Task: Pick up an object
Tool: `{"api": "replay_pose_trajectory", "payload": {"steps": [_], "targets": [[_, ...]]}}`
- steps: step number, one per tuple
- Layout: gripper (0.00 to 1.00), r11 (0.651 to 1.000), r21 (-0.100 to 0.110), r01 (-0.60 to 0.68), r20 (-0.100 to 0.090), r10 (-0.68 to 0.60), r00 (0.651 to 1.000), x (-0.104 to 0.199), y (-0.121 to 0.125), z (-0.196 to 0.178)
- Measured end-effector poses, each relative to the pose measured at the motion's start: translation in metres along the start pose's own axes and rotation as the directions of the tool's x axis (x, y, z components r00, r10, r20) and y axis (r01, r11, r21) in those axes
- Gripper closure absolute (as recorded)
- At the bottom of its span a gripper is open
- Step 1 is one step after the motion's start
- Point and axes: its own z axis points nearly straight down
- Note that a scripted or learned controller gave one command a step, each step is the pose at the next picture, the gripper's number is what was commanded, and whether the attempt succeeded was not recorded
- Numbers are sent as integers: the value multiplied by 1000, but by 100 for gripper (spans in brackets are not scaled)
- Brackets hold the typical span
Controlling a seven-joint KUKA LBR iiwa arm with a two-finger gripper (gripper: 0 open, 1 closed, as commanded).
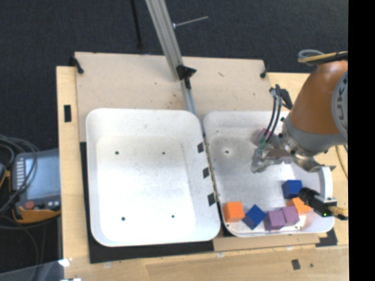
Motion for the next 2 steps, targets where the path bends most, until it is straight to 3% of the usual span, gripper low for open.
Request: {"api": "replay_pose_trajectory", "payload": {"steps": [1, 2], "targets": [[100, 1000, 1, 2, -1, -2, 1000, -1, 2, -54], [100, 1000, 8, 3, -2, -3, 1000, 55, 7, -39]]}}
